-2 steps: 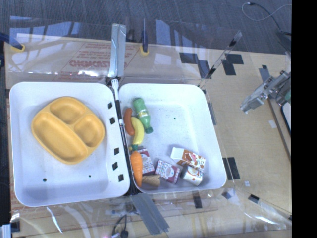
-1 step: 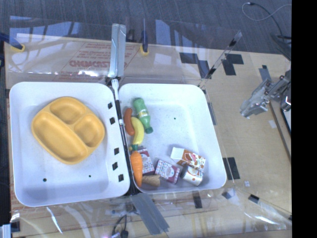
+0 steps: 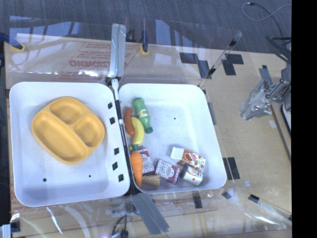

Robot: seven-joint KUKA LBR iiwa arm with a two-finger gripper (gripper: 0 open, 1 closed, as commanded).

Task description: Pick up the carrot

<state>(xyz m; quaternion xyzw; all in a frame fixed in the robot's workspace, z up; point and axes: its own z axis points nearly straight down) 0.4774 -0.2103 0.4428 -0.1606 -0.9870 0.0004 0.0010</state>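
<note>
Gripper (image 3: 256,105) at far right outside the bins, carrot (image 3: 136,168) by right bin's (image 3: 210,133) near-left wall, banana (image 3: 137,131) beyond it, yellow plate (image 3: 68,129) in left bin (image 3: 20,148)

Tan bench (image 3: 247,148), marked with black tape patches. On it, side by side and touching: left bin (image 3: 20,182) and right bin (image 3: 210,133), both white and shallow. Behind them, a clear sheet (image 3: 74,53) with reddish print. Grey tape strip (image 3: 150,213) at the front, below the seam between bins. To the right, well apart, a metal bracket (image 3: 257,105).
</note>
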